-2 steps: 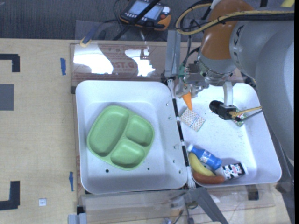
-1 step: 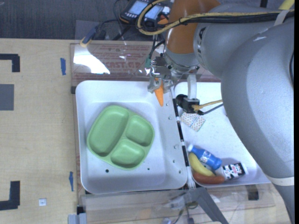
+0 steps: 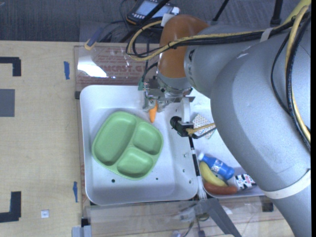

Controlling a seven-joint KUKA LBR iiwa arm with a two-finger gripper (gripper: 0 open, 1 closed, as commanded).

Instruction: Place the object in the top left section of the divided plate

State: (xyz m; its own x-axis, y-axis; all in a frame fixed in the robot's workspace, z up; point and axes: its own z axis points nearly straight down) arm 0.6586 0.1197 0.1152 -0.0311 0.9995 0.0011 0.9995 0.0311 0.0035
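Above the green divided plate (image 3: 128,143), tool (image 3: 152,107) clamped on an orange object (image 3: 153,114), banana (image 3: 211,176) well apart.

No text can be read anywhere. The clear sheet (image 3: 116,63) behind the green divided plate (image 3: 128,143) bears reddish print. It is too blurred to make out.

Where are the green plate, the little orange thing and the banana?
green plate (image 3: 114,137): camera view, floor of its large section.
orange thing (image 3: 153,114): camera view, its middle, just under the gripper.
banana (image 3: 209,175): camera view, its yellow side.
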